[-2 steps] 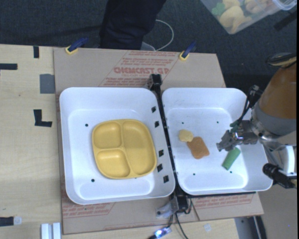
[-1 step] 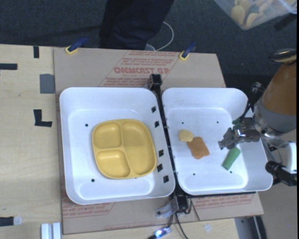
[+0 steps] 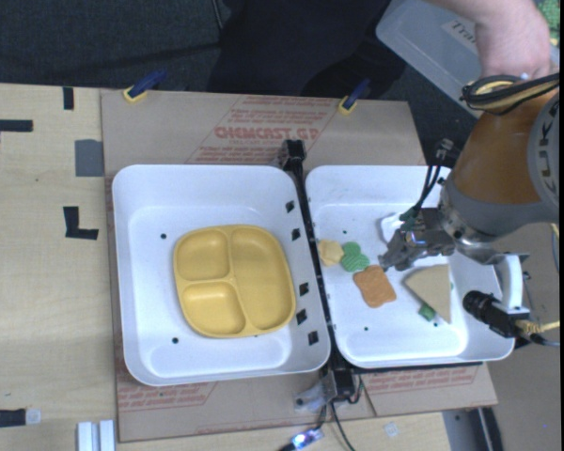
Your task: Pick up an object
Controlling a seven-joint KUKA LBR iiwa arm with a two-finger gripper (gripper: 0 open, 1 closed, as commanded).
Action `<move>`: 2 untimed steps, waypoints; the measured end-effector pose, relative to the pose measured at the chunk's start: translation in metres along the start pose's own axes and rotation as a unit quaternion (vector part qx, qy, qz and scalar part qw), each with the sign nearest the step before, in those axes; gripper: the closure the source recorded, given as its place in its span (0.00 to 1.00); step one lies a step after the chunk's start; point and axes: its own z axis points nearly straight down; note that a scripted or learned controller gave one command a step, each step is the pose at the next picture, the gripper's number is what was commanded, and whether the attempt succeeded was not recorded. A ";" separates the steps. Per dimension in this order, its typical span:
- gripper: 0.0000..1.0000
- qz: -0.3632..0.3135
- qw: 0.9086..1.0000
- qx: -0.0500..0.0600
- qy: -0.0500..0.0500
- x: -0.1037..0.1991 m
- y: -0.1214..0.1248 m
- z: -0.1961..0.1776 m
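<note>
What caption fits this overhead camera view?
Robot gripper hovers over toy food in the right bin; yellow plate sits left.

I count two white bins: the left bin [image 3: 136, 280] and the right bin [image 3: 357, 341], side by side. One yellow divided plate [image 3: 233, 280] (three compartments) lies in the left bin. Right of that plate, in the other bin, I count four small pieces: one pale yellow piece [image 3: 331, 252], one green piece [image 3: 352, 256], one orange-brown piece [image 3: 375, 287], one tan wedge [image 3: 431, 287].
</note>
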 end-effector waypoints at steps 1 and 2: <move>1.00 0.001 1.000 0.001 -0.001 0.049 0.014 0.015; 1.00 0.000 1.000 0.001 -0.001 0.101 0.034 0.023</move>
